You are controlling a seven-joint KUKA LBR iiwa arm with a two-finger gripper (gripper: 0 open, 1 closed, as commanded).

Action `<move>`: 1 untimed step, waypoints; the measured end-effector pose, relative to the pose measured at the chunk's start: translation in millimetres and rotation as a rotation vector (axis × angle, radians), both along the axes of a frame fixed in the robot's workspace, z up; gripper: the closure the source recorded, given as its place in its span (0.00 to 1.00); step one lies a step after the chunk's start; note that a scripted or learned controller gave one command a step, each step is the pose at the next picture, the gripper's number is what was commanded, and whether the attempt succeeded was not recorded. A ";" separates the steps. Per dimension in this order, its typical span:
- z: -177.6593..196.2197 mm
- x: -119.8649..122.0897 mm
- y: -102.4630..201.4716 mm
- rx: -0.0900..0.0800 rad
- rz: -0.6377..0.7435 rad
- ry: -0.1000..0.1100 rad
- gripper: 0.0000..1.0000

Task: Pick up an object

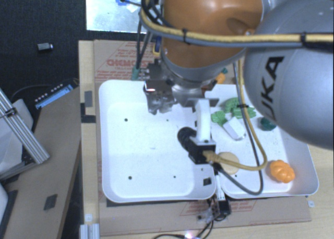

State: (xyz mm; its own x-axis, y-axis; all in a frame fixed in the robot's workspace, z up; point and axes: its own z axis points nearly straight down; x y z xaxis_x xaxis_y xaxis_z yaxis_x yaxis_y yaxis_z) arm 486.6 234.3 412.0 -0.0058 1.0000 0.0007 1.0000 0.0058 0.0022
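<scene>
My gripper (158, 100) hangs below the orange wrist band over the far part of the left bin (130, 149), close above its white floor. I see nothing held under it. The loose objects lie in the right bin (305, 183): a green leafy piece (238, 108), a white block (235, 129), a small teal object (267, 124), a tan round disc (228, 161) and an orange lumpy object (281, 171). The arm hides much of the right bin's far side.
A white bracket and black unit (195, 141) with a yellow cable hang from the arm over the ridge between the bins. A small orange piece (221, 78) peeks out at the far edge. Cardboard lies under both bins.
</scene>
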 end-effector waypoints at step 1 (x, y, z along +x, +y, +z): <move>13.5 0.0 0.0 0.000 0.000 0.000 1.00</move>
State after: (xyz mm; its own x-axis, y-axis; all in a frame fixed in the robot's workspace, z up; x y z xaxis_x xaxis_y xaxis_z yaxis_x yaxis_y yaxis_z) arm 486.6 234.3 425.4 -0.0060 1.0000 0.0011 1.0000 0.0060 0.0024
